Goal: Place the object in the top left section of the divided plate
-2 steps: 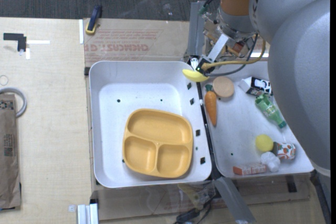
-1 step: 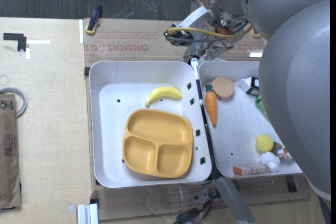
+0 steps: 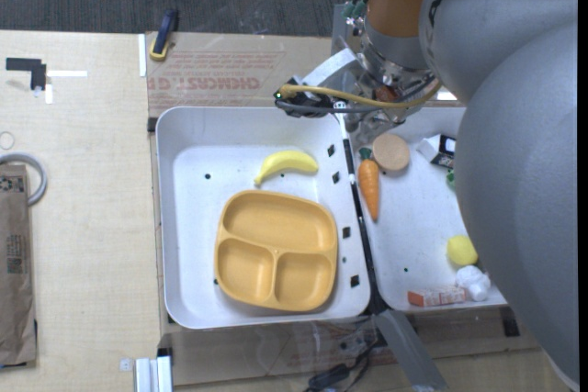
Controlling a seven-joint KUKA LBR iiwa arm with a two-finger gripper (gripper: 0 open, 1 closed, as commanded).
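- The gripper (image 3: 384,98) is in the upper right part of the frame, just under the orange band of the arm (image 3: 514,60). It hangs over the far end of the divider between the two bins.
- Its state cannot be read from this view. The wrist, the cables and the black part reaching to the left cover the tip, and no object can be made out there.
- The task does not name the object. Most candidates lie in the right bin (image 3: 404,275): a carrot (image 3: 369,186), a round beige piece (image 3: 391,153), a small yellow piece (image 3: 461,250), and near the lower edge a white lump (image 3: 475,282) with a small red-and-white pack (image 3: 435,296).
- The carrot and the beige piece are nearest, just below the gripper in the frame. The carrot's long axis runs nearly up and down the picture, thick end on top, close beside the divider.
- A banana (image 3: 286,165) lies in the left bin (image 3: 175,216), lower left of the gripper. It is curved, long axis nearly left to right, touching or almost touching the far rim of the divided plate (image 3: 323,218).
- The yellow divided plate sits in the middle of the left bin, lower left of the gripper. Its wide section is toward the top of the frame and two smaller sections toward the bottom.
- In my judgement the placing move must go down and left in the picture, from the divider area to the upper left part of the plate.
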